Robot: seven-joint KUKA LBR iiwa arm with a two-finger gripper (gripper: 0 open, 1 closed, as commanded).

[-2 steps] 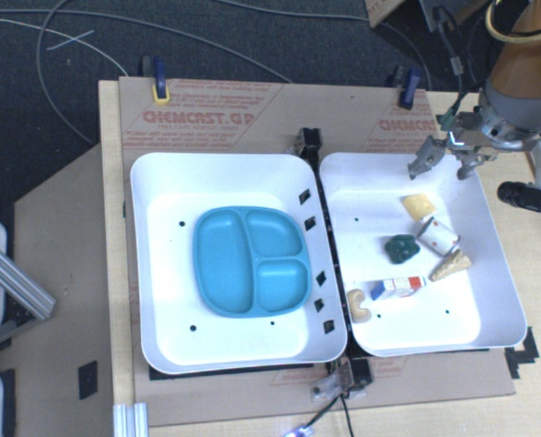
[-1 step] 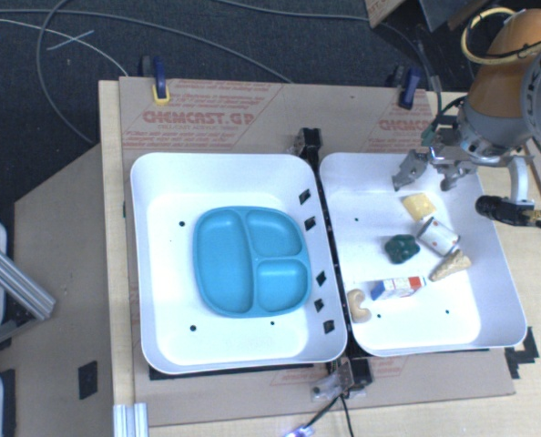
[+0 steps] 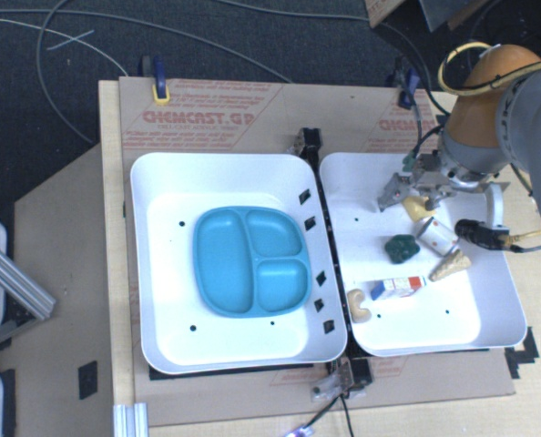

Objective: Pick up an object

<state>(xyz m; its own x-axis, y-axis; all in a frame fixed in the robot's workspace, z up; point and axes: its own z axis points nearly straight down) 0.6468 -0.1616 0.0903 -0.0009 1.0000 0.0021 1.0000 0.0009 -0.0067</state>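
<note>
My gripper (image 3: 423,192) hangs low over the back of the right bin (image 3: 489,321), below the grey arm with its orange band (image 3: 489,80). Right under it lies a pale yellow object (image 3: 417,208), partly hidden by the gripper. A silver-white cylinder (image 3: 435,236) rests just in front of that. A dark green lump (image 3: 401,248) sits near the bin's middle, a tan wooden piece (image 3: 452,265) to its right. Nearer the front edge are a white and red tube (image 3: 398,288) and a small beige piece (image 3: 358,306).
The left bin (image 3: 161,335) holds a blue divided plate (image 3: 251,260) in its middle. A black divider with clips (image 3: 318,244) runs between the bins. A black cable (image 3: 498,237) trails from the arm over the right bin's right side.
</note>
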